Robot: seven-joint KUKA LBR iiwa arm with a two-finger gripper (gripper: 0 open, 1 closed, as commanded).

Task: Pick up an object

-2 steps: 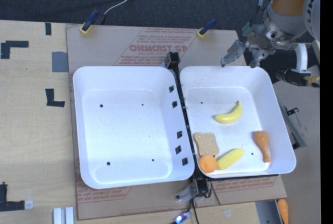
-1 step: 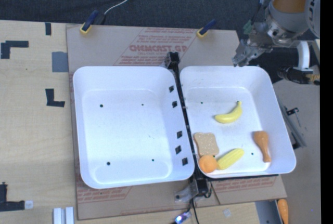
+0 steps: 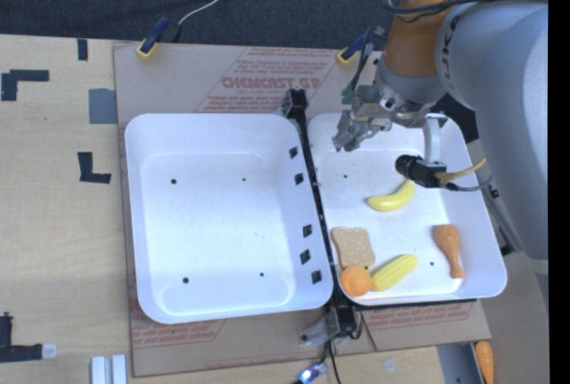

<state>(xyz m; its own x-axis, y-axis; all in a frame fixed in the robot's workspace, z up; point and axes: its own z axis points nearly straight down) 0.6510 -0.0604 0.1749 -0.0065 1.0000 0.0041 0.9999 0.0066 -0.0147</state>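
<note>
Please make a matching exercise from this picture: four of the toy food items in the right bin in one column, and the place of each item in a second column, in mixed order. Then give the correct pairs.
Items:
1. yellow plastic banana
2. tan slice of toy bread
3. round orange toy fruit
4. brown toy drumstick

Places:
A. near corner of the bin, beside the divider
B. near the bin's right rim
C. middle of the bin, closest to the gripper
D. by the divider, just above the orange fruit

Pairs: 1-C, 2-D, 3-A, 4-B
</note>
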